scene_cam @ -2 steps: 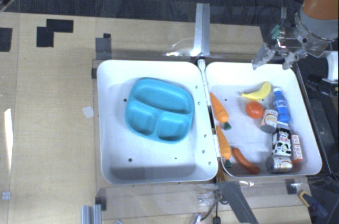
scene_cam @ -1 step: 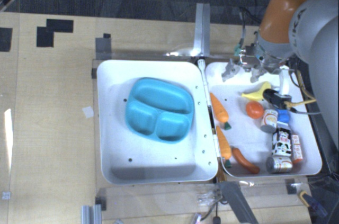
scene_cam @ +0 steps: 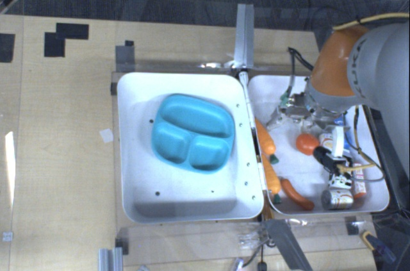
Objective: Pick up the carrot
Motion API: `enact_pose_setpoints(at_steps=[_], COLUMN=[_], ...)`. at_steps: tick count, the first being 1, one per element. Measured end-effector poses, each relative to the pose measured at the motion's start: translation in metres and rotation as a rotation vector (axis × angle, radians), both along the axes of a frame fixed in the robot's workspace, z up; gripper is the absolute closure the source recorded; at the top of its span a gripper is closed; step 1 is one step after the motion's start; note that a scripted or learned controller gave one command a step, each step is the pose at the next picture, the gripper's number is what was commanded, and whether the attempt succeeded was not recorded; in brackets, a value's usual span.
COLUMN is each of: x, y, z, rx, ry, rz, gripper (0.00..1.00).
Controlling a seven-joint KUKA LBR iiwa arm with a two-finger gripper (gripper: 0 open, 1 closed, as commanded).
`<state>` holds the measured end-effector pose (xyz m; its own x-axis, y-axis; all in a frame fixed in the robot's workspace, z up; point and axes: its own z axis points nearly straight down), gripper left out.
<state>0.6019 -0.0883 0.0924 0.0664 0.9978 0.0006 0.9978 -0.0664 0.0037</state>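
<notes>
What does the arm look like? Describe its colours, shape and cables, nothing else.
The arm has a thick, rounded, smooth grey casing. Above the wrist sits a glossy orange band. Below that, the gripper is pale metal, smaller and more angular. Thin dark cables loop beside the wrist. No markings are legible.

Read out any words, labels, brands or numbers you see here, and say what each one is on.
No text is readable.
Can in the right bin: label too small and blurred to read.
Blue plate: no markings.
Black patches on the bench: plain shapes, not letters.
</notes>
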Motion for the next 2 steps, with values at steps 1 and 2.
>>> enact_pose_setpoints(at_steps=[1, 2], x=[0.002, -0.011], y=[0.002, 0.052], z=[0.01, 0.093], rx=[0.0, -0.004], ry=[-0.003, -0.003], rz=[0.002, 0.7], gripper=[1.0, 1.0])
